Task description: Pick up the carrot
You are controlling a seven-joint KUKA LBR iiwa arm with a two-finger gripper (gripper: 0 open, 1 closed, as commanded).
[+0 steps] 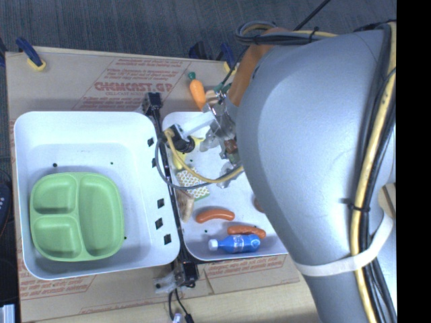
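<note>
The carrot (196, 93) lies outside both bins, on the cardboard-covered desk (101, 79) just beyond the far rim of the right bin (176, 121), orange body with a green tip pointing away. The claw (221, 134) hangs over the far part of that bin, close to the carrot but not over it; whether its parts are spread or pressed together cannot be told, as wrist hardware and cables crowd it. Nothing is seen pinched. The arm (316, 153) covers most of the right bin; along the bin's near side lie a sausage (215, 214), a second one (246, 231) and a blue bottle (234, 245). The left bin (81, 123) holds a green divided plate (77, 215). Probably the claw must clear the bin's rim to reach the carrot; the cardboard around the carrot is open, though the rim crowds one side.
</note>
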